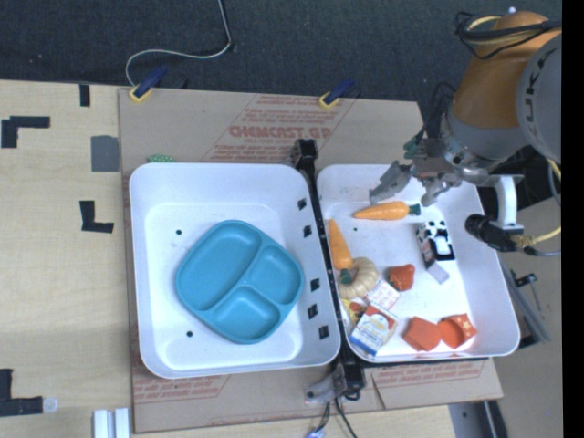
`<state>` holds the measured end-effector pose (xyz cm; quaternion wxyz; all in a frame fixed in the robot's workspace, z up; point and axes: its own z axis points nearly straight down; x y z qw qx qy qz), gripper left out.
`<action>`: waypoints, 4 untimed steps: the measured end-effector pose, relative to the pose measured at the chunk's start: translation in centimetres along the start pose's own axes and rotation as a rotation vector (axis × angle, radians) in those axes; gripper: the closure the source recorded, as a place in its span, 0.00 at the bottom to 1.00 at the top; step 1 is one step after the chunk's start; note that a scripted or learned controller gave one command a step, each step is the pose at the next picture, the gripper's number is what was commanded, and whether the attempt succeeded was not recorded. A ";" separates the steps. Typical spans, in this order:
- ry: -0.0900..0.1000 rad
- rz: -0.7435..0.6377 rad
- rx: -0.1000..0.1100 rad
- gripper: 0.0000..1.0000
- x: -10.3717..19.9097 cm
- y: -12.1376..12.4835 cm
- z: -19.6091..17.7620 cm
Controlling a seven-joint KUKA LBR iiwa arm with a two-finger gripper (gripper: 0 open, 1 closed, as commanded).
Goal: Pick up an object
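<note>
Overhead, we look down on two shallow white bins set side by side on a sheet of printed cardboard (274, 128). In the left bin (151, 199) lies a blue divided plate (239, 281) with three compartments, resting roughly in the middle of the bin floor.

In the right bin (497, 304) we see a clutter of small items. A toy carrot (381, 212) lies on its side near the far end, its green tip pointing right. A second, longer orange carrot-shaped piece (339, 245) lies along the divider wall. Just below that sits a pale garlic-like bulb (358, 277), and beside it a small milk-style carton (372, 328) with blue and red print. A red chunk (401, 276) sits mid-bin, two more red-orange pieces (439, 332) lie near the front right corner, and a small black-and-white object (437, 242) lies toward the right wall.

The arm (497, 89) reaches in from the right, and its gripper (408, 184) hangs just above the far end of the right bin, directly over the toy carrot. We see its two grey fingers (391, 181) spread apart, with nothing between them; the carrot lies on the bin floor just beneath.
</note>
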<state>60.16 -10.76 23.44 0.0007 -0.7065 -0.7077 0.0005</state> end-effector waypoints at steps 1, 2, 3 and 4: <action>-0.001 0.003 0.002 0.00 -6.7 -5.9 6.8; -0.003 0.002 -0.010 0.00 -2.6 -6.3 14.5; 0.000 0.000 -0.018 1.00 -2.3 -6.0 13.3; 0.001 -0.002 -0.002 1.00 6.7 -5.5 5.0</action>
